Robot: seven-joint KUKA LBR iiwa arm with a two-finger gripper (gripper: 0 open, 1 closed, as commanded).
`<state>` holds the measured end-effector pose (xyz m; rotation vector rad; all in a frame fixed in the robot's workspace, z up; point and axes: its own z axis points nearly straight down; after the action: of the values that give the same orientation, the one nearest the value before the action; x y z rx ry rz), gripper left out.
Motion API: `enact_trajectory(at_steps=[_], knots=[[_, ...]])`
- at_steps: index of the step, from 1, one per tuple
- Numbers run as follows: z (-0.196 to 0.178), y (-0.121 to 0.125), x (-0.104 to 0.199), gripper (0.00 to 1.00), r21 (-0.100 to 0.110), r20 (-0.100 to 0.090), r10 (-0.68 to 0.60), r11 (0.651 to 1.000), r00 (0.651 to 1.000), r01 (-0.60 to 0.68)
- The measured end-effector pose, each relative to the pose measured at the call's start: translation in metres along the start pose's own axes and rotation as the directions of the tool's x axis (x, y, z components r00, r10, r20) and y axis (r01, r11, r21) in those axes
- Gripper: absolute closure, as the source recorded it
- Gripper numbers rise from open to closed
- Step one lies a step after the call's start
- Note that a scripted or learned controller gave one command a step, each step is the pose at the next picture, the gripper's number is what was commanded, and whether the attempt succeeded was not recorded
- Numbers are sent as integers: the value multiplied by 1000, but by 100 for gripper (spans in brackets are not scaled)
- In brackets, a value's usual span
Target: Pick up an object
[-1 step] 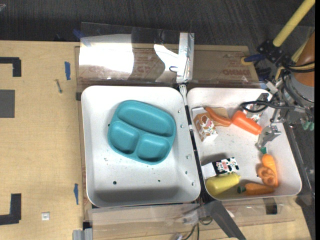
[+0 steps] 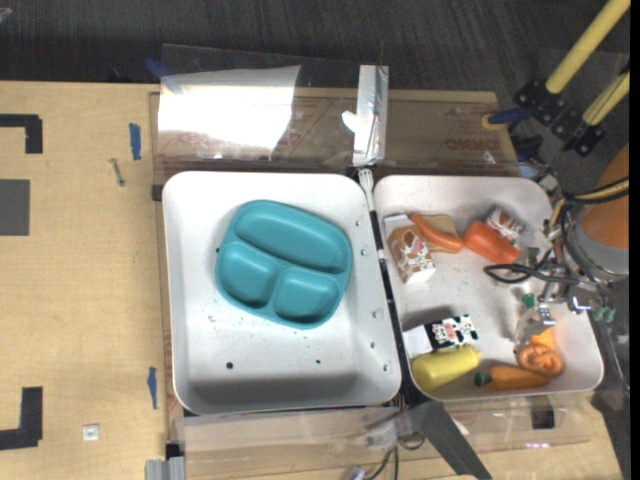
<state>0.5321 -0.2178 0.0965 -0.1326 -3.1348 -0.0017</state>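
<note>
The light wooden desk [image 2: 80, 298] carries two shallow white bins side by side, the left bin [image 2: 190, 298] farther from the fingers [image 2: 535, 313] than the right bin [image 2: 455, 193].

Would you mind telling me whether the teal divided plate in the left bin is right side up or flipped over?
Right side up: the teal divided plate lies flat in the left white bin, its three recessed compartments facing the camera, with nothing in them.

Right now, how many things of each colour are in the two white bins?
Teal: 1, the divided plate in the left bin.
Orange: 4, toys in the right bin.
Yellow: 1, toy.
Black and white: 1, toy.
Brown-patterned white: 1, box.
Total: 8.
</note>
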Motion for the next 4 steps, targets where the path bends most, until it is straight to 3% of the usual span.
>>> enact_trajectory(at_steps=[1,2,3,4], knots=[[8,22,-58,0,0,12,97,995,995,-97],[8,-11,37,0,3,12,93,996,996,-93],[-5,-10,32,100,5,28,89,996,996,-89],[-140,-6,2,100,3,23,97,995,995,-97]])
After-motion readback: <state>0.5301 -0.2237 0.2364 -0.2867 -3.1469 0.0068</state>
